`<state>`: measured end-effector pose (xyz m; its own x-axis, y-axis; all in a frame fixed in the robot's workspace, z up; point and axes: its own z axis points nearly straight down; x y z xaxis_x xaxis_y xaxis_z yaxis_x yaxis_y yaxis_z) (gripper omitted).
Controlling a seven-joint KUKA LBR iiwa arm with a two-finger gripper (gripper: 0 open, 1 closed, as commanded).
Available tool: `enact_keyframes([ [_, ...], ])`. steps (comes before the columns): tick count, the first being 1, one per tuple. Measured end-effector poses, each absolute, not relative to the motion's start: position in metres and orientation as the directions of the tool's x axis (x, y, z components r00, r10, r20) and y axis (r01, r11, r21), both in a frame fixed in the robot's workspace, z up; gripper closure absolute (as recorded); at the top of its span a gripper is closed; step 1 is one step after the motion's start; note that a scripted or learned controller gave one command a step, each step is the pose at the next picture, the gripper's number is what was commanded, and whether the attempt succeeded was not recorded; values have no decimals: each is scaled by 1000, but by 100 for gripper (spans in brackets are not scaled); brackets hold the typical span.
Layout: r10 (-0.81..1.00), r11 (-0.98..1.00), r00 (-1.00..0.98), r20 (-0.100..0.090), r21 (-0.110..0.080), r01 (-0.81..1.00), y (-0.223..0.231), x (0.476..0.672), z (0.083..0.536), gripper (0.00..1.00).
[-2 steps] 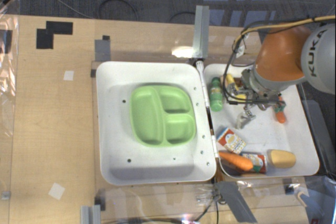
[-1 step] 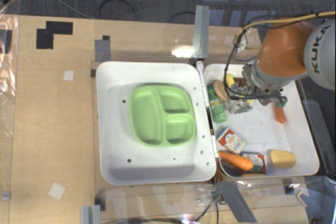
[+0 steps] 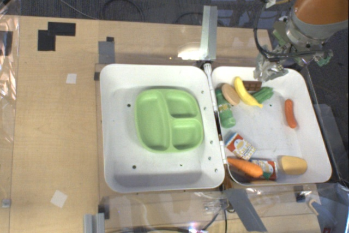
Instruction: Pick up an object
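The gripper (image 3: pixel 265 72) hangs over the far edge of the right bin (image 3: pixel 313 117), just beyond a yellow banana (image 3: pixel 246 93). To grasp well, it should descend centred across the banana's narrow width. Whether its fingers are apart cannot be told; nothing visible is between them.

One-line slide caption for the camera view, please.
End effector hovers over the right white bin's far edge near a yellow toy banana; a green divided plastic tray sits in the left white bin.
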<state>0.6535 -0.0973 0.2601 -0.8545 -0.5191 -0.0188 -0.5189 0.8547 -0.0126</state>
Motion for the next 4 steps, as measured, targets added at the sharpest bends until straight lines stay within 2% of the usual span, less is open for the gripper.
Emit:
enact_keyframes([
  [1, -440, 898, -898, -14, -3, -440, -26, 671, 297, 100],
  [2, -652, 758, -758, -9, -8, -652, -105, 670, 315, 100],
  [3, -762, 647, -647, -7, -10, -762, -157, 636, 318, 100],
  [4, -974, 226, -226, -2, -8, -974, -201, 593, 310, 100],
])
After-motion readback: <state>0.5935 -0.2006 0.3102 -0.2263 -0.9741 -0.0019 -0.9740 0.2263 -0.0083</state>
